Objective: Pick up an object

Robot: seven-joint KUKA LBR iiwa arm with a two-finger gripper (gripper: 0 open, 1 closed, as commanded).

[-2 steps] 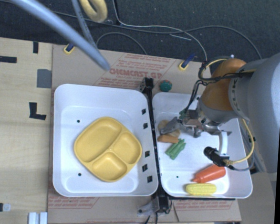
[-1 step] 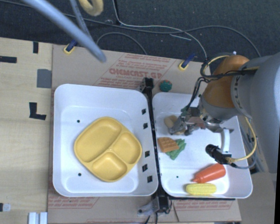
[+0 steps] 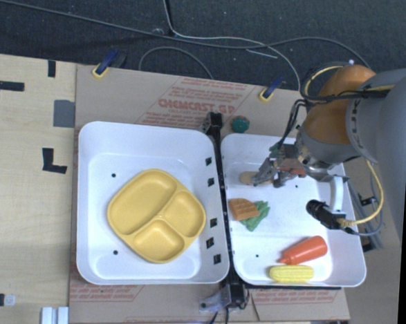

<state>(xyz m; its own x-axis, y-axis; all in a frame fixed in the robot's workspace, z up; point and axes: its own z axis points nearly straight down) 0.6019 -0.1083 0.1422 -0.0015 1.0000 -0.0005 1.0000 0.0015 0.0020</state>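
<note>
My gripper (image 3: pixel 270 175) hangs over the upper middle of the right bin (image 3: pixel 348 268), fingers pointing down and to the left. A small tan object (image 3: pixel 248 177) lies on the bin floor just left of the fingertips. Below it sits an orange piece with a green leafy part (image 3: pixel 249 211). A red-orange carrot-like toy (image 3: pixel 304 250) and a yellow corn cob (image 3: pixel 291 273) rest near the bin's front edge. Nothing shows between the fingers.
The left bin (image 3: pixel 94 185) holds a yellow divided plate (image 3: pixel 156 215). A small teal object (image 3: pixel 241 124) lies on the cardboard behind the bins. Black clips line the divider between the bins. Cables run from the arm along the right bin's right side.
</note>
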